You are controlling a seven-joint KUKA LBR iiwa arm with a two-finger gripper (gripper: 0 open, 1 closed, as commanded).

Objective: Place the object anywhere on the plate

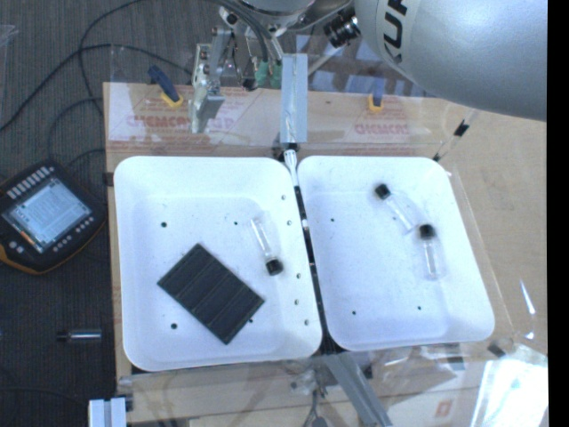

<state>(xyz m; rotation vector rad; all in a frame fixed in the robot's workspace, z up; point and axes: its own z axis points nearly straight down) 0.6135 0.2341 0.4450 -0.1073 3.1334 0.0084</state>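
Three clear vials with black caps lie flat in the bins, any of which could be the object. One vial (265,245) lies in the left bin (142,185), cap pointing toward the near edge, just beside the dark ribbed plate (211,293) but not touching it. Two more vials (395,203) (428,249) lie in the right bin (462,238), near each other, well apart from the plate.

The plate lies tilted diamond-wise in the left bin's near half, bare.

The gripper (210,87) hangs above the desk's far edge, beyond both bins, nothing between its fingers; jaw state cannot be told from this angle. The arm (462,25) fills the top right.

Judged risks:
- Vials are round, smooth and transparent, so a pinch off-axis may let one roll or squirt out.
- The left vial sits close to the bin wall, so a finger could catch the rim.
- A released vial may roll off the flat plate.
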